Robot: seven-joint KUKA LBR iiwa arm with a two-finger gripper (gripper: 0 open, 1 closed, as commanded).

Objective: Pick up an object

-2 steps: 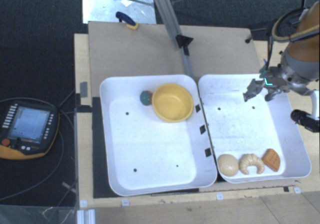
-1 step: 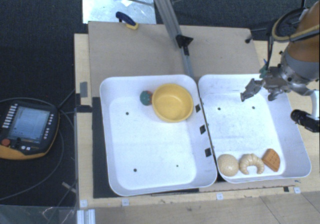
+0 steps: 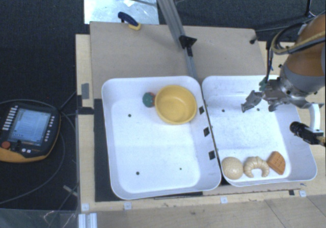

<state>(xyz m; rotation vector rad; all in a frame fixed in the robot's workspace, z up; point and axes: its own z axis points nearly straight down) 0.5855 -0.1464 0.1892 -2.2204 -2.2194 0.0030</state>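
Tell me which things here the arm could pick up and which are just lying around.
For the job:
gripper, over the right bin
yellow bowl and green ball, left bin
egg-shaped roll, croissant, orange cracker, right bin

Lying about:
teach pendant
blue-and-yellow clamp
tripod pole

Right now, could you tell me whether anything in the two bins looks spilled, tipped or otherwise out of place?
Nothing stands out. The yellow bowl sits upright in the left bin with a small green ball beside it. Three food pieces line the right bin's front edge: a round roll, a croissant and an orange cracker.
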